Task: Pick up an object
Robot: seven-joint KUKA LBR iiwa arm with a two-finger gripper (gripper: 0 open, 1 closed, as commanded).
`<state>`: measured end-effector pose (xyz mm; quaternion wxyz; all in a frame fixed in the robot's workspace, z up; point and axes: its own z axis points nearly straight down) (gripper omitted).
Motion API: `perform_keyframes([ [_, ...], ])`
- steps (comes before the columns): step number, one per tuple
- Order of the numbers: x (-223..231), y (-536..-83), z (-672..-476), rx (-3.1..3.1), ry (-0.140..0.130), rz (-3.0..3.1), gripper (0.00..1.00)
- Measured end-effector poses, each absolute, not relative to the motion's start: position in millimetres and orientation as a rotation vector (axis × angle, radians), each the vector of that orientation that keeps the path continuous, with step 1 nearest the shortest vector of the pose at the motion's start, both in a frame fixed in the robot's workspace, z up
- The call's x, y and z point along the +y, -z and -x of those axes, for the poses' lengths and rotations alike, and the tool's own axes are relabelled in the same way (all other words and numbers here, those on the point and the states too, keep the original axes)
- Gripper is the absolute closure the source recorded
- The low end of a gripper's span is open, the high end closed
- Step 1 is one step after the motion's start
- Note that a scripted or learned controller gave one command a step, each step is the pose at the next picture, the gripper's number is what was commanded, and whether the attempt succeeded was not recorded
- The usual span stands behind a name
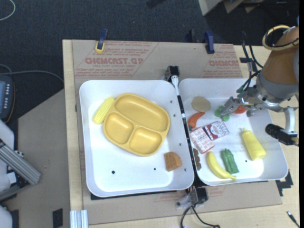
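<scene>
We see the two-finger metal gripper point(236, 106) low in the right white bin point(278, 167), its jaws narrowed around a small red-orange and green toy piece point(221, 111), with a tan round cookie point(201, 103), a red pepper point(195, 119) and a yellow mustard bottle point(253, 144) lying nearby

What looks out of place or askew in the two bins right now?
Nothing is spilled or damaged. The yellow divided tray sits skewed in the left bin, with the corn cob lying against its upper-left edge. The right bin's items are loosely scattered. The gripper is low, beside a small green piece.
</scene>
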<state>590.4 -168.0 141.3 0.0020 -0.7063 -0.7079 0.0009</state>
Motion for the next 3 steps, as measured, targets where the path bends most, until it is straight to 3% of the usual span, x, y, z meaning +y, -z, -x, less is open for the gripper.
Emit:
perform_keyframes([
  [1, -167, -88, -589.7, -2.218, -0.004, 2.217, 0.0],
  [2, -168, -102, -591.2, -2.222, 0.001, 2.223, 1.0],
  [3, -168, -160, -602.6, -2.228, 0.005, 2.224, 1.0],
])
